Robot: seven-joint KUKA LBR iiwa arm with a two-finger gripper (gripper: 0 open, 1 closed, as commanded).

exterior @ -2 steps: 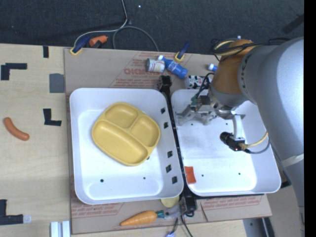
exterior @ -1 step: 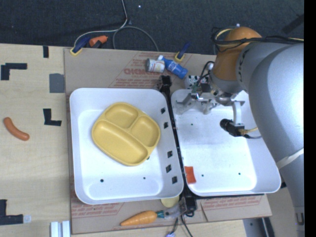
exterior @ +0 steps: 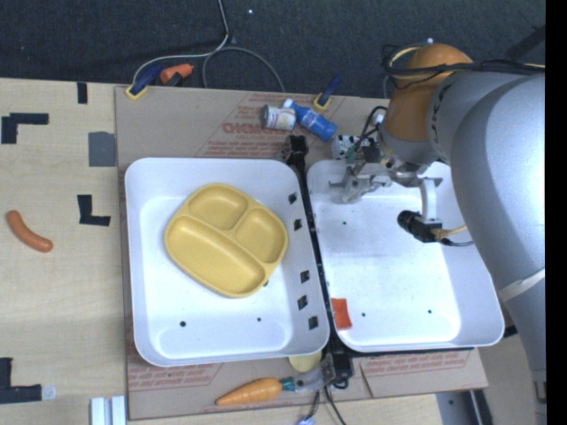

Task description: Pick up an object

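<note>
A yellow divided plate [exterior: 228,238] lies in the left white bin [exterior: 146,326]. In the right white bin [exterior: 469,317], a small orange-red block [exterior: 340,312] rests by the near left wall. My gripper [exterior: 356,177] hangs low over the far left corner of the right bin, under the orange band [exterior: 423,96] of the wrist. It is well away from the block and the plate. Nothing shows in its grasp.
Outside the bins lie a blue and white bottle [exterior: 301,118] behind them, a carrot [exterior: 251,391] in front, and a sausage [exterior: 29,231] far left on the bench. An orange clamp [exterior: 177,72] grips the cardboard's back edge. The grey arm [exterior: 505,175] covers the right side.
</note>
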